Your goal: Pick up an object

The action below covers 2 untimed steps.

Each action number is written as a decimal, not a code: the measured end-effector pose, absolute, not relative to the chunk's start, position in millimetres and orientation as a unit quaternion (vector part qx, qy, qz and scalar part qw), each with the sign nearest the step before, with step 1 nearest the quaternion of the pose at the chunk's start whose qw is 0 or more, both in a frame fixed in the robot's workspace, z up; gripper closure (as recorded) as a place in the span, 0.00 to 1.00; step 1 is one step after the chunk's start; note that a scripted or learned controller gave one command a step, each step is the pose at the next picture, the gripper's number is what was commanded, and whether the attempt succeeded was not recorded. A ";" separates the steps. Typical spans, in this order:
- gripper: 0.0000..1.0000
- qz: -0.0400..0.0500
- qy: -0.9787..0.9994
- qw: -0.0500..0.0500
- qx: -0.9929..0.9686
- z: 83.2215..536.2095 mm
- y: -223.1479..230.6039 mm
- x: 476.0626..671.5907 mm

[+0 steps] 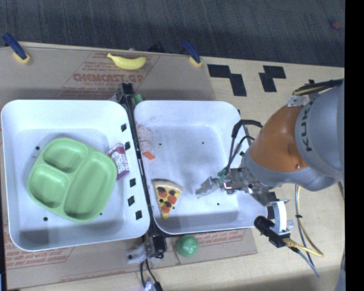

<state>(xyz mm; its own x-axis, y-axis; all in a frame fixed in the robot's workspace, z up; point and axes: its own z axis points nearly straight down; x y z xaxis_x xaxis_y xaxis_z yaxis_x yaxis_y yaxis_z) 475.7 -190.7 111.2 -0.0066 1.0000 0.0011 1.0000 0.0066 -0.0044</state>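
Claw [207,187]: positioned low in the right bin [188,111]; finger state cannot be told; nothing is seen held. Pizza slice toy [165,197]: nearest object, lying flat just beside it; a square, centred descent is advised. Bin divider [136,162]: close behind the slice, possibly obstructive. Green divided plate [70,177] and small packet [118,159]: kept in left bin.
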 end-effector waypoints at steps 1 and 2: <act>0.00 0.001 -0.709 0.001 -0.705 91.6 -211.0 536.8; 0.00 0.001 -0.710 0.001 -0.704 92.0 -150.1 614.2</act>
<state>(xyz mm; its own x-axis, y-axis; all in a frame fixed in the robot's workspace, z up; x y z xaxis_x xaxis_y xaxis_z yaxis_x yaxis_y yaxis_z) 614.2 -150.1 92.0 -0.0084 1.0000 -0.0001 1.0000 0.0084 -0.0018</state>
